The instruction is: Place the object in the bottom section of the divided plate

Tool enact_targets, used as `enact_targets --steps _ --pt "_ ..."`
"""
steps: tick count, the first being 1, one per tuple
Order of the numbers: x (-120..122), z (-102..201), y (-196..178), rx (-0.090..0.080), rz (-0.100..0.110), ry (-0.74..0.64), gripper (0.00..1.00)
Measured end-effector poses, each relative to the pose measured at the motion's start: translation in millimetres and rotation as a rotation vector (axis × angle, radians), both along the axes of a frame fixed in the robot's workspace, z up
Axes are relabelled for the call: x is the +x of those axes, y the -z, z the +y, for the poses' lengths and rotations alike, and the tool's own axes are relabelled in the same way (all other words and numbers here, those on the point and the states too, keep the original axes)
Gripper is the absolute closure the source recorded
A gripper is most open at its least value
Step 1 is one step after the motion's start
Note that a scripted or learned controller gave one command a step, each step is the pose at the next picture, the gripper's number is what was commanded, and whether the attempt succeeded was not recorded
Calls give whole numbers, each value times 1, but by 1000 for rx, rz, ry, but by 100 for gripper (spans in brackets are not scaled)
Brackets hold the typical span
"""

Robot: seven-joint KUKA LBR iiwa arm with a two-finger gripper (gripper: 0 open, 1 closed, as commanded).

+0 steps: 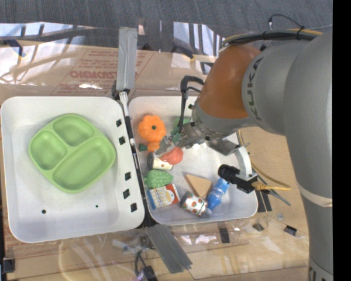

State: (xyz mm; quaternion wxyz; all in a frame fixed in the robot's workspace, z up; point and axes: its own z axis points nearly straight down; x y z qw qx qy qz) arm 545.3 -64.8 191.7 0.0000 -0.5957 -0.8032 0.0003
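A green divided plate (73, 151) lies in the left bin (23, 209), with its large bottom section (86, 163) toward the lower right and bare. My gripper (175, 140) hangs low in the right bin (237, 212), beneath the orange wrist band. It is just right of an orange toy pumpkin (151, 127) and right above a red rounded item (173, 155). The arm's bulk hides the back of the right bin. Whether anything is held is not visible.
Other items crowd the right bin: a pale small piece (161, 164), a green leafy toy (157, 178), a blue-and-white carton (162, 196), a tan wedge (199, 184), a blue bottle (217, 193) and a small can (193, 204). A divider wall (131, 157) separates the bins.
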Motion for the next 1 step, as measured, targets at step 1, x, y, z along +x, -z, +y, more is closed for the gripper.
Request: enact_targets --steps 1 --pt "1 81 -15 0 2 117 100"
